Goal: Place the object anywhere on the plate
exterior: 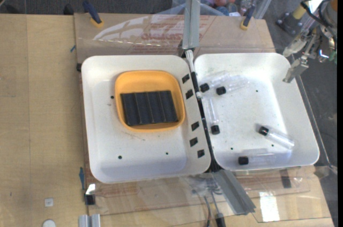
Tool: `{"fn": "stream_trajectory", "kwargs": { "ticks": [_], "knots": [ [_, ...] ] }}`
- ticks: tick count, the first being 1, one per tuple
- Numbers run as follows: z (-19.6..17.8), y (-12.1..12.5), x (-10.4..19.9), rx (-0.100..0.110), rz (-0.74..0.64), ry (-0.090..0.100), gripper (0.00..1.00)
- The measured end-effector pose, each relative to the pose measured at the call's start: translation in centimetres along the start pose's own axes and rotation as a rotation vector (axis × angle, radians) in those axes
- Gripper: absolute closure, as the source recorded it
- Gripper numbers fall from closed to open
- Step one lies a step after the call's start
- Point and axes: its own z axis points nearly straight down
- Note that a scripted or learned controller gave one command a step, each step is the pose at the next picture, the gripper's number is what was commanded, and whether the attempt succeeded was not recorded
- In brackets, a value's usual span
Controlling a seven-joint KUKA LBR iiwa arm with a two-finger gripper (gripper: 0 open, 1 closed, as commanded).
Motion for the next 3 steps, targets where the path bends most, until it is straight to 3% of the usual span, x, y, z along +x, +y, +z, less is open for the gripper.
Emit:
{"fn": "stream_trajectory", "kwargs": {
  "ticks": [2,3],
  "knots": [
    [-0.73,-0.02,0.04,0.0,-0.147,-0.002,0.0],
    [-0.12,-0.42,0.03,-0.002,-0.056,0.002,0.0]
  ]
}}
